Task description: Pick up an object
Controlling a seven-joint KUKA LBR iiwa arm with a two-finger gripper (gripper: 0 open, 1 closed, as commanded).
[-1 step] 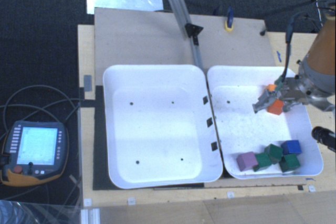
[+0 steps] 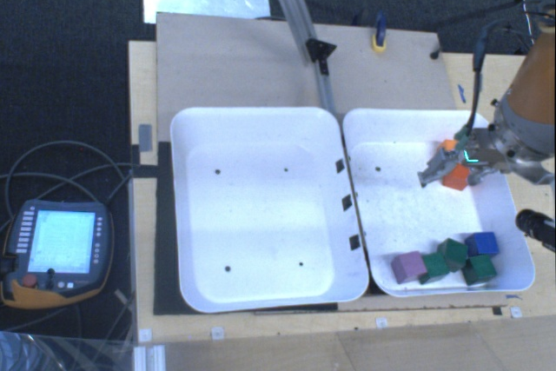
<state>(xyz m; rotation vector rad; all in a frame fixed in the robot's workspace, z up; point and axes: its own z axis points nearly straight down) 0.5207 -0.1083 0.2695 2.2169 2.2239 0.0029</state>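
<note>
Orange marks the nearest candidate: an orange block [image 2: 455, 178] lies in the right bin [image 2: 382, 213], in its upper right part, up against the gripper [image 2: 447, 169]. The grey fingers reach leftward from the wrist, and the block sits just under and to the right of their tips, touching or nearly touching the tool body. Whether the block sits between the fingers or merely beside them cannot be told from this slanted view, nor can the spread of the gripper itself.

Relative to the orange block, the other pieces lie well apart, toward the near edge of the same bin: a purple block [image 2: 406, 266], green blocks [image 2: 452, 257] bunched against it, and a blue block [image 2: 482, 243] at the right end of that cluster. The left bin [image 2: 261, 213] lies beyond the divider, away from the tool.

Judging by position, the orange block is the likely target, and the coming move turns on whether the fingers truly straddle it before lifting.
</note>
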